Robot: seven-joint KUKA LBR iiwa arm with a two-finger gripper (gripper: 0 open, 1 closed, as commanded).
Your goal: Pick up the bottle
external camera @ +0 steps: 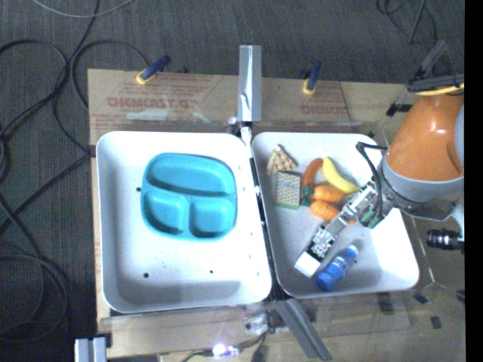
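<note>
The bottle (336, 267) is small, blue-tinted, with a blue cap. It lies on its side near the front of the right bin (392, 266), slanted toward the front left. My gripper (318, 246) reaches down from the right into that bin, its tip low over the floor just left of the bottle. A white block (306, 263) sits at the gripper's tip, beside the bottle's capped end. Nothing tells me whether the gripper touches the bottle.
Behind the gripper the right bin holds a banana (337, 176), two carrots (328, 201), a red pepper (311, 172), a green-edged sponge (287, 188) and a cracker-like piece (281, 158). A blue divided tray (190, 195) lies in the left bin (124, 262).
</note>
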